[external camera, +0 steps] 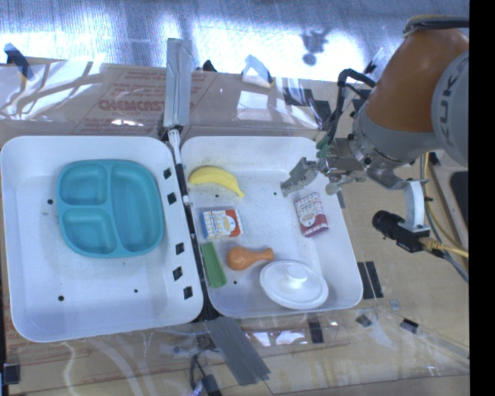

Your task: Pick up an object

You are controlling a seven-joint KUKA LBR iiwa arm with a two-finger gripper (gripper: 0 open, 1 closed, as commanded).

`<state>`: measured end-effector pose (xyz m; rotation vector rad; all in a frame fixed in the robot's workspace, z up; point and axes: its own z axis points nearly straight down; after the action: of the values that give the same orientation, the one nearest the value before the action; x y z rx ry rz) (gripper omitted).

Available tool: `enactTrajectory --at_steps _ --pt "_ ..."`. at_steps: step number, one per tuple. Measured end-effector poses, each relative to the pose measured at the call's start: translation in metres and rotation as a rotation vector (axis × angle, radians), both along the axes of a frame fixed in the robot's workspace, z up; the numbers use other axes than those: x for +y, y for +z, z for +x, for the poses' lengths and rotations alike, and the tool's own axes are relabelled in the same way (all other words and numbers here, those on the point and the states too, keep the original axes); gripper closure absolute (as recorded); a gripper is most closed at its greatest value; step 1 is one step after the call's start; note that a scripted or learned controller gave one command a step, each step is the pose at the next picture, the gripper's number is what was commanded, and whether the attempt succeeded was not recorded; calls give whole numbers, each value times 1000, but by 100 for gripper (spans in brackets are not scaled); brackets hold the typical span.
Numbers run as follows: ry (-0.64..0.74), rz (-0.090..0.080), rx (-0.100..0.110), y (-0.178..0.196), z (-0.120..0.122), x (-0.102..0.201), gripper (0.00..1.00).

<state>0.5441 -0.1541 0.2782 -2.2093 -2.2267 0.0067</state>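
The claw (312, 176) hangs open and empty just above the red carton (311, 214), whose long axis runs up-down.

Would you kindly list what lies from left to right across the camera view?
Blue tray → green stick → orange drumstick → white lid → red carton → arm.

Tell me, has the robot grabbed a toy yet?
Not yet. Done so far: the arm has reached over the right bin, and its gripper sits open above the bin floor with nothing between its fingers. In hand: it hangs close to the red-and-white packet. Left to do: close on something and lift it. The banana, small carton, orange drumstick, green stick and white lid lie untouched.
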Motion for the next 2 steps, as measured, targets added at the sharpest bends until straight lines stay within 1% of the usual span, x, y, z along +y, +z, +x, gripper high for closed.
enactTrajectory --at_steps 1,2 --pt "220 2 2 -94 49 40 0" --pt "450 2 -3 -188 82 44 0"
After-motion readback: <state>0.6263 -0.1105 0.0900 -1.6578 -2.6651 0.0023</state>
